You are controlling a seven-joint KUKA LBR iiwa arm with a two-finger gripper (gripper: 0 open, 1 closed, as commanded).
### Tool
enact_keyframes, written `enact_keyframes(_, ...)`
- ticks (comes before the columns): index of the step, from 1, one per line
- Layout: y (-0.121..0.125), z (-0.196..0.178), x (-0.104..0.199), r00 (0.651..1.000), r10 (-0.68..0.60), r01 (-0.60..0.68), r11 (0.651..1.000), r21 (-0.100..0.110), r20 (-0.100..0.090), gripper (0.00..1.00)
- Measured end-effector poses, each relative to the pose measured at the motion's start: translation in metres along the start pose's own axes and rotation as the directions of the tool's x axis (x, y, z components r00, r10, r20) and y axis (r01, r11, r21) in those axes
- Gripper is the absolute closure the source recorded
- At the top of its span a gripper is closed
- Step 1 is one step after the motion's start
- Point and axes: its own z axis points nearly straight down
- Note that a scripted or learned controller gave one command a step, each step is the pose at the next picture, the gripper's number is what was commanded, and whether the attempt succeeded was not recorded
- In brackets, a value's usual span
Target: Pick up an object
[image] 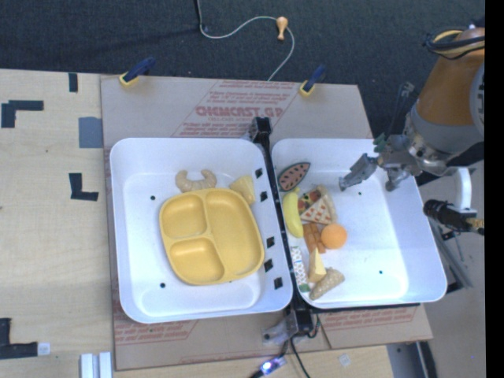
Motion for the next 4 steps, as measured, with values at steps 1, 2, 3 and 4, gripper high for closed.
enact_keyframes(1, 0.003, -0.008, 0.000, 1.000, -0.003, 0.003, 1.000, -0.013, 0.002, 0.00)
enact_keyframes(2, 0.000, 0.036, 0.004, 1.000, -0.004, 0.004, 1.000, -0.010, 0.002, 0.00)
enact_keyframes(3, 0.002, 0.089, -0.005, 1.000, -0.003, 0.003, 1.000, -0.009, 0.003, 0.00)
enact_keyframes(4, 0.006, 0.132, -0.005, 1.000, -0.005, 0.005, 1.000, -0.017, -0.001, 0.00)
